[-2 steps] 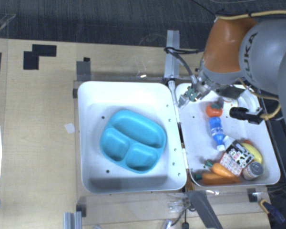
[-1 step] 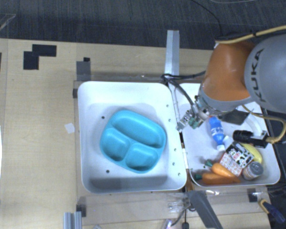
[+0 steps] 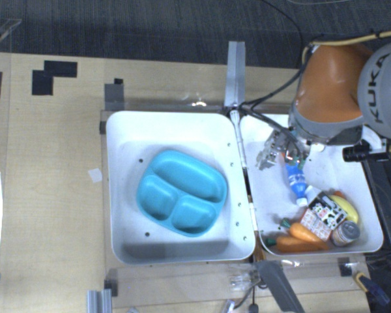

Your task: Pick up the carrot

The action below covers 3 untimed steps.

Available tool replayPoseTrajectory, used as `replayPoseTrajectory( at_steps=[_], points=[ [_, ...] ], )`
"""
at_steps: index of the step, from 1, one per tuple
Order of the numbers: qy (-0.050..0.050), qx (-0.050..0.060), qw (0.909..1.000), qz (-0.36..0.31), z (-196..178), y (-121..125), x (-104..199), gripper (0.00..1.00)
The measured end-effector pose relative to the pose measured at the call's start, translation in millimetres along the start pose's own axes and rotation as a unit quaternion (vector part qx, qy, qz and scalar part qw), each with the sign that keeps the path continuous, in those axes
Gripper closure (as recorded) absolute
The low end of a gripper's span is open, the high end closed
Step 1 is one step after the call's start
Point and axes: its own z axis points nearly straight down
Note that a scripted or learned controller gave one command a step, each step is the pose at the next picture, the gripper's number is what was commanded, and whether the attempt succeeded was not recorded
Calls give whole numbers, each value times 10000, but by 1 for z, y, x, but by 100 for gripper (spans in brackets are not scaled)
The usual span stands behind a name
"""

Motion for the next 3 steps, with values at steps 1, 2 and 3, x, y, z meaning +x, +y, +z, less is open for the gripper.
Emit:
replayPoseTrajectory(
  at_steps=[1,2,3],
  points=[
    [-2,-3,9981,611,0,33,-47,100],
    [-11,-2,9988,482,0,7,-79,100],
    [11,6,9935,1141,0,26,-43,100]
  ],
)
